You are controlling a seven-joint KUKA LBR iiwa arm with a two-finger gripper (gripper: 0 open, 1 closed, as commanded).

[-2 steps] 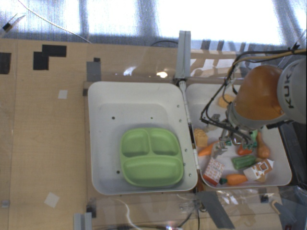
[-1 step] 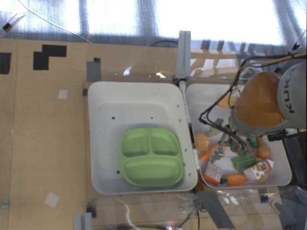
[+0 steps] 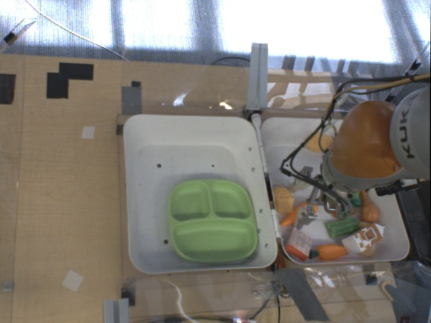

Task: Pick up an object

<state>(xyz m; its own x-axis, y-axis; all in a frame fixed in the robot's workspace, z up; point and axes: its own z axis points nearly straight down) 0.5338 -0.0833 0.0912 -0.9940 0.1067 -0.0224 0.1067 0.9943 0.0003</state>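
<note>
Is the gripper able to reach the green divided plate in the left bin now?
Probably yes. The green divided plate lies uncovered in the left bin, while the gripper hangs over the right bin.

Robotics lab test cell, not a home or kitchen. Evidence: industrial arm [image 3: 377, 140] with an orange band and exposed black cabling, reaching in over a plywood bench [image 3: 60, 200]. Two shallow white bins [image 3: 135, 180] sit side by side, held by grey brackets [image 3: 256, 79]. Black square markers [image 3: 64, 79] and tape patches are stuck to the bench top. Toy food items [image 3: 330, 237] fill the right bin; green divided plate [image 3: 212, 219] in the left. Loose cable [image 3: 60, 29] behind.
</note>
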